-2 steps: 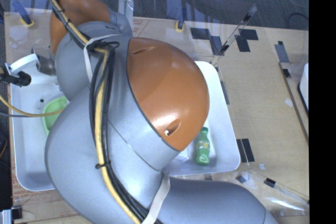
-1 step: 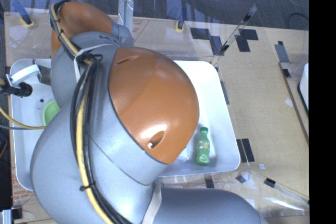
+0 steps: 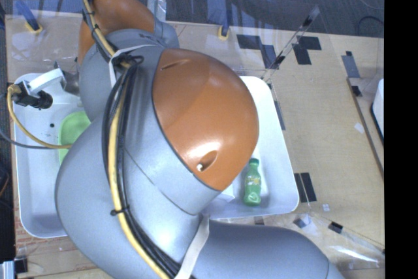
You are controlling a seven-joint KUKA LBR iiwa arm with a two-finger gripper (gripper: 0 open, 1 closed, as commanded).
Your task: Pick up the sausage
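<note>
The grey and orange arm [image 3: 196, 140] reaches from the lower right across both bins and covers most of each. Its gripper [image 3: 69, 80] is over the far end of the left bin [image 3: 29, 193]; I cannot tell whether it is released or clenched. A green bottle [image 3: 252, 183] lies in the right bin [image 3: 277, 140].

Arm [image 3: 189, 140] over both bins, green bottle [image 3: 252, 183] at right bin [image 3: 279, 140] front corner, bare floor in left bin [image 3: 36, 186]

The grey-and-orange arm [image 3: 196, 121] looms across the left bin [image 3: 29, 206] and the right bin [image 3: 287, 166], where a green bottle [image 3: 252, 183] lies.
</note>
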